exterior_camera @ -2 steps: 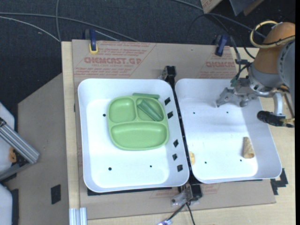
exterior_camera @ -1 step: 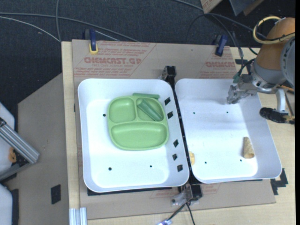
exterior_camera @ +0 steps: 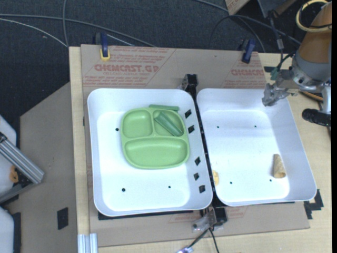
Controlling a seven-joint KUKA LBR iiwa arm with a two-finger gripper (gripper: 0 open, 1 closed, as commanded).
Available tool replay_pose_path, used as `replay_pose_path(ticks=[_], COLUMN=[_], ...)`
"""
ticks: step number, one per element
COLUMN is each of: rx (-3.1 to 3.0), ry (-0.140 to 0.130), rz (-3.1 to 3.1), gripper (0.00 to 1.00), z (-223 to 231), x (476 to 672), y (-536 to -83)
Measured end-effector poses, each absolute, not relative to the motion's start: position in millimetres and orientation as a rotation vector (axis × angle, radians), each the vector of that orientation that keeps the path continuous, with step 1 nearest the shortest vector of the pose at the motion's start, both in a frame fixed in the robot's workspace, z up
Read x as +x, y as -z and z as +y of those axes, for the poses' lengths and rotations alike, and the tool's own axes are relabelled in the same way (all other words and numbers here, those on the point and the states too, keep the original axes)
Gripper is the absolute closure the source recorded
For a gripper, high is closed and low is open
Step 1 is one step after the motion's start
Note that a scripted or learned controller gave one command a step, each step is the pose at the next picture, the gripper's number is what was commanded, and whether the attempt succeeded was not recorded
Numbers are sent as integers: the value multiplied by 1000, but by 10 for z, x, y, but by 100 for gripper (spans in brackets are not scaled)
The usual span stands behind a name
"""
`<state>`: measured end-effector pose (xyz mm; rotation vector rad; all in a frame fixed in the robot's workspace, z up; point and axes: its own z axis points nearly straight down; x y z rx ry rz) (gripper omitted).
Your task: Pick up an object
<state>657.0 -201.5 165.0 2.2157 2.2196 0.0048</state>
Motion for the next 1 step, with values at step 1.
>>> replay_pose_path(ticks=[1], rx=[2215], ry=[-6], rz=[2217], gripper=[100], z=[-2037], x=[6537], y=[-2296])
